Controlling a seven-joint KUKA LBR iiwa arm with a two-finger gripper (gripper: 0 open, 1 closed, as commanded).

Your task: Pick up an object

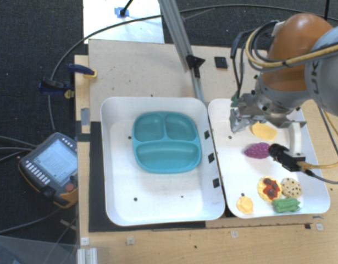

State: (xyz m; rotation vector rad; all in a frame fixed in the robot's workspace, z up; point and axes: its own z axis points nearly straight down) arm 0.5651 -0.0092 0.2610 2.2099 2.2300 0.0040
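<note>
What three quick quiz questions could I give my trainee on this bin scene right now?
1. True or false: the teal divided plate lies in the right bin.
2. Multiple choice: which item lies closest to the gripper? A) the green toy B) the pale yellow piece C) the cookie
3. Fill in: the purple grape bunch lies in the ____ bin.

Key
1. False; it lies in the left bin.
2. B; the green toy and the cookie lie at the bin's near end, by the pizza-like toy.
3. Right.
</note>
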